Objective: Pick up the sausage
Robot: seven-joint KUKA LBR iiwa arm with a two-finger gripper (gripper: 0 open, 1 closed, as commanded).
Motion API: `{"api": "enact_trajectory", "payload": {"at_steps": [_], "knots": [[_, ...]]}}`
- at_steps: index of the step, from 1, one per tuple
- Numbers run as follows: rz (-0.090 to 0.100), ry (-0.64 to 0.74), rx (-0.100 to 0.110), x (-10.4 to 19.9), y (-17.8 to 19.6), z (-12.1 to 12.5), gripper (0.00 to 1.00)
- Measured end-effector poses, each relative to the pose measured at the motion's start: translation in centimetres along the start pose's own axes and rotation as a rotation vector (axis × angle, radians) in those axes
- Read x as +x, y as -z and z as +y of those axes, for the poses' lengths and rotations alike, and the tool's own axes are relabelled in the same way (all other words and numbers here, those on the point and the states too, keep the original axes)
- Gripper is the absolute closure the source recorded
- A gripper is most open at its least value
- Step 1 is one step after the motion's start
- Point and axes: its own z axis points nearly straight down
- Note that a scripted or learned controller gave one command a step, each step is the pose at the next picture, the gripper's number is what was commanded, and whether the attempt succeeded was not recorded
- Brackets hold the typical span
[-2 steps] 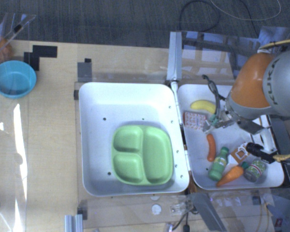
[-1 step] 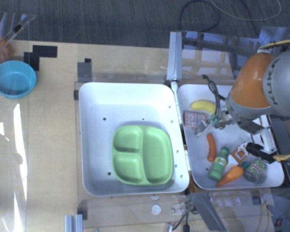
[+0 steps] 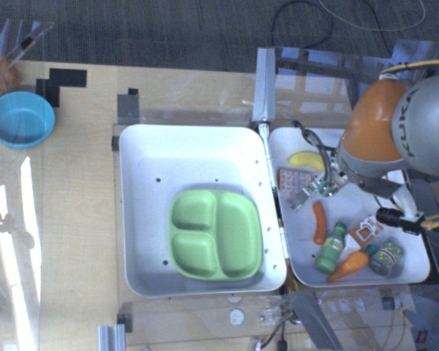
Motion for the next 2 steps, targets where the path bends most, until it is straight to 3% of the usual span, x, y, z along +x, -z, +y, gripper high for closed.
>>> {"api": "enact_trajectory", "payload": {"at_steps": [1,2], "knots": [[-0.004,0.001,-0.007,-0.08,1.27,0.31,1.0],[-0.004,0.002,-0.007,-0.04,1.26,0.33,0.0]]}}
